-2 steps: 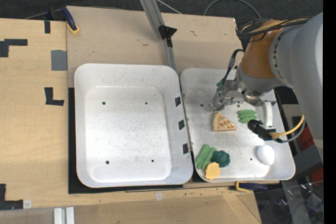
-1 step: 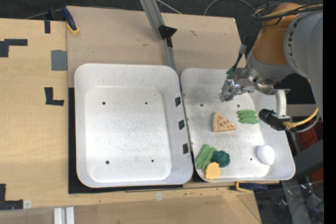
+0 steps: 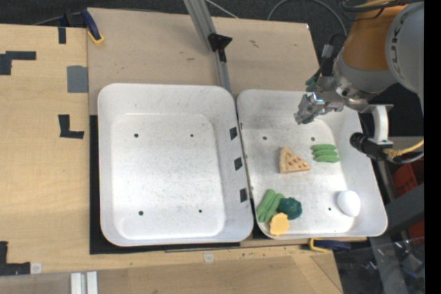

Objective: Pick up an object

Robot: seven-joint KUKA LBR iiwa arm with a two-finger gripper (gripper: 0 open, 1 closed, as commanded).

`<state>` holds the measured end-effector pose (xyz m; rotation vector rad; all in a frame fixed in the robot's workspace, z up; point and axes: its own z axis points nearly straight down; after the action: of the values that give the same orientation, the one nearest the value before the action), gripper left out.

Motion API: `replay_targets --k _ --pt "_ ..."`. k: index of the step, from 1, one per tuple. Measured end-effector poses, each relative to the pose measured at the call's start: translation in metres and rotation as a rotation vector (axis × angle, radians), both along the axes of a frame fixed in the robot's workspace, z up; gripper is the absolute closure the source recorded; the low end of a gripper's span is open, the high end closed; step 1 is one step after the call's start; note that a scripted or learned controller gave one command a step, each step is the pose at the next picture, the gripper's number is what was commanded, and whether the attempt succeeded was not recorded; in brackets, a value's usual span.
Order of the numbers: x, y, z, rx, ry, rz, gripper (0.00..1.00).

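Seen from above the bench, my gripper (image 3: 308,111) hangs over the back part of the right bin (image 3: 262,110), my grey arm with its orange band (image 3: 372,24) reaching in from the right. From this angle I cannot tell whether my jaws are spread or pressed together, and nothing shows between them. The toys lie on the bin floor in front of me: a pizza slice (image 3: 293,162) near the middle, green pea pods (image 3: 325,153) just to its right, a white egg (image 3: 348,202) toward the front right corner. Along the front left edge sit a green bean bundle (image 3: 269,204), a dark green lump (image 3: 290,207) touching it, and a yellow piece (image 3: 279,224) below. The left bin (image 3: 110,107) sits alongside.
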<state>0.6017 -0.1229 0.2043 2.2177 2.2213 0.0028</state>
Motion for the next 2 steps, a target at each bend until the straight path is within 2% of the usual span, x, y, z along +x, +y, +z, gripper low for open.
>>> replay_targets --k 1,2 --pt "-0.003 -0.004 0.044 0.000 -0.001 -0.001 1.00" --pt "-0.021 0.045 0.033 0.002 0.006 0.003 1.00"
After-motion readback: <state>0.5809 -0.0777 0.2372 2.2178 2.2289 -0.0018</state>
